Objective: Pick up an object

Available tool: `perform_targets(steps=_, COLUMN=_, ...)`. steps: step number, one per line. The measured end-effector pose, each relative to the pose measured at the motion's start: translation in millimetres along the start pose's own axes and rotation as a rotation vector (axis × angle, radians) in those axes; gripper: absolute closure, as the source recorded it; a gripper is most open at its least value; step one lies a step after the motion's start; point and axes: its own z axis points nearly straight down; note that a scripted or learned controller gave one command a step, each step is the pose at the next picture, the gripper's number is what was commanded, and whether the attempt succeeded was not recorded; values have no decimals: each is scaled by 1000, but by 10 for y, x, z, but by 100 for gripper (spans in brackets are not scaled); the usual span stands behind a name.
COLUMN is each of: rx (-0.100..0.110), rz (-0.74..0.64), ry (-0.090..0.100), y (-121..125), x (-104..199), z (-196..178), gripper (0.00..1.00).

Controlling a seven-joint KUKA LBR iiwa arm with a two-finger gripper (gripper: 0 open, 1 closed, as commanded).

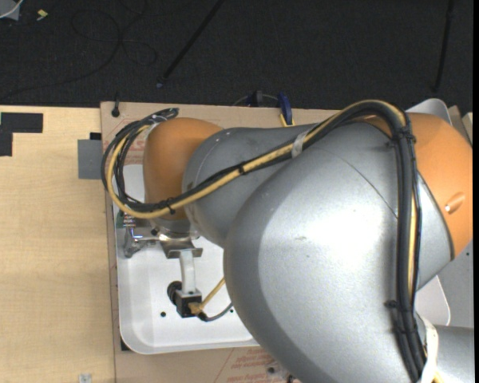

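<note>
**A:** Object for the pick: where is it?

**B:** I cannot tell. The arm (pixel 327 238) covers most of the left bin (pixel 156 335). The strip of floor showing along the bin's near and left edges is plain white. I'd guess the target lies hidden under the wrist, close to the left wall.

**A:** And the gripper?

**B:** The gripper (pixel 134 244) sits low beside the bin's left wall, about midway along it. Whether it is open or closed, or has hold of anything, I cannot tell.

**A:** Which step, then?

**B:** Reaching down or trying a grasp, by my reading. Nothing is seen lifted, so the pick is not yet done.

**A:** Next move?

**B:** Close on the target if that isn't done, then rise straight up so the hold can be checked.

**A:** Room to move?

**B:** It's tight on the left, with the wall just beside the gripper and the bench (pixel 48 254) beyond it. There is open floor toward the near-left corner. Straight up looks freest.
</note>
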Motion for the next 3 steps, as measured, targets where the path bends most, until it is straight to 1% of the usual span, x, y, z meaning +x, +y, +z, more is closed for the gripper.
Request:
perform_targets(steps=1, rx=5, rz=1, ry=-3, y=-8, x=-31, z=-91, gripper=100)
perform_targets(steps=2, rx=-3, rz=-2, ry=1, y=383, x=-5, z=-128, gripper=100)
perform_targets(steps=3, rx=-2, rz=-3, ry=0, y=563, x=-5, z=-137, gripper=100)
